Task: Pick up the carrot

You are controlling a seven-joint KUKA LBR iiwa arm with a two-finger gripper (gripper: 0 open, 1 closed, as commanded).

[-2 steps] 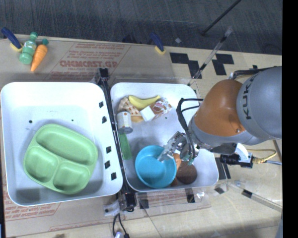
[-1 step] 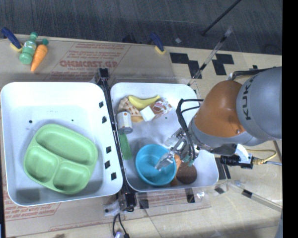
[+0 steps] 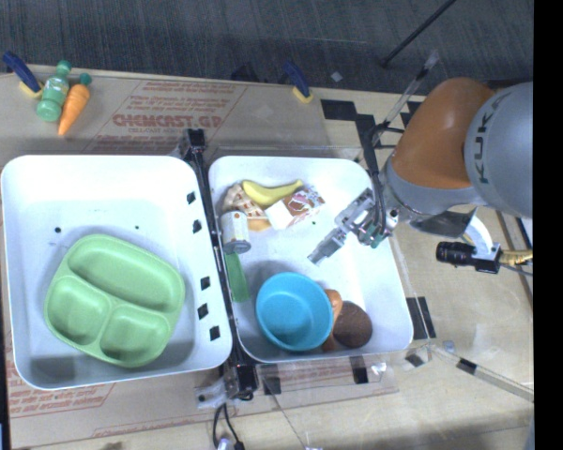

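The carrot (image 3: 73, 108) lies outside both bins, on the brown board at the far left corner of the table (image 3: 469, 331), at about ten o'clock in the camera view, tilted with its green top toward one o'clock and touching a green bottle-shaped toy (image 3: 53, 95) on its nine o'clock side. My claw (image 3: 330, 247) is well apart from it, hanging over the right bin (image 3: 391, 289) toward that bin's three o'clock side, its tips pointing toward eight o'clock; it grips nothing, and I cannot tell whether it is open or closed. Under and around me in this bin are a banana (image 3: 270, 193) and a snack packet (image 3: 296, 209) at twelve o'clock, a small can (image 3: 235, 232) at ten o'clock, a blue bowl (image 3: 294, 311) at six o'clock, and a brown ball (image 3: 353, 324) just beside the bowl. The left bin (image 3: 28, 190) holds a green divided plate (image 3: 115, 298).
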